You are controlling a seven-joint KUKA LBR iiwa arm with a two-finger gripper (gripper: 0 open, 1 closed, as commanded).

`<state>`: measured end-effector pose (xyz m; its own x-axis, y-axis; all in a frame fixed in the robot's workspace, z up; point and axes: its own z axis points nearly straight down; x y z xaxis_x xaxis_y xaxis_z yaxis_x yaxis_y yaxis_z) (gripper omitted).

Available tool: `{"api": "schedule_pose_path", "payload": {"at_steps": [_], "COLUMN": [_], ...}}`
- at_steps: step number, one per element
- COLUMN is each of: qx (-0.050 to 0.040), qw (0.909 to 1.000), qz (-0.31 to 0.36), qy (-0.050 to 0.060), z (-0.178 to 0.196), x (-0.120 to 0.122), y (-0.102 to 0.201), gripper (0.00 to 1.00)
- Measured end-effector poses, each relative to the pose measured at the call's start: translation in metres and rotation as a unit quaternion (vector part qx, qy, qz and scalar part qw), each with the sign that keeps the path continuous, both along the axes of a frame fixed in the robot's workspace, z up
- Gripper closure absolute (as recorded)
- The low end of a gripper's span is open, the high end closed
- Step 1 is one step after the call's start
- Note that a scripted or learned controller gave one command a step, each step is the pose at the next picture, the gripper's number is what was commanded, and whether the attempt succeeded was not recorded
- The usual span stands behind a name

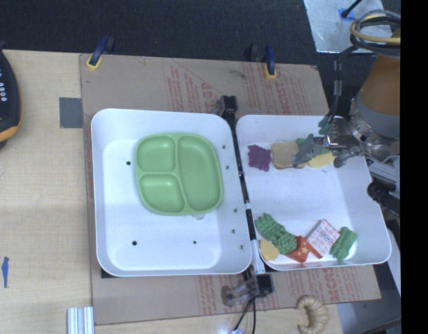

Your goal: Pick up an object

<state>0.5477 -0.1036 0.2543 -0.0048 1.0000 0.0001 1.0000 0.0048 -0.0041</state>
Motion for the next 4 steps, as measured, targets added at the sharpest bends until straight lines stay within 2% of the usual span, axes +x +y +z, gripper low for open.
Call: {"api": "schedule_pose_path", "payload": {"at_steps": [1, 2, 3, 4], "qx": [-0.0009, -0.0004, -0.0008, -0.0004], "qw": [1.0, 1.0, 1.0, 1.0], "qz": [-0.002, 0.001, 0.0, -0.001], "qy": [0.003, 0.0, -0.003, -0.001], "z": [-0.084, -0.15, -0.162, -0.16], "x": [0.0, 0.06, 0.11, 0.017], "y": [-0.068, -0.058, -0.09, -0.08], "gripper": [0.0, 0.0, 0.0, 0.0]}}
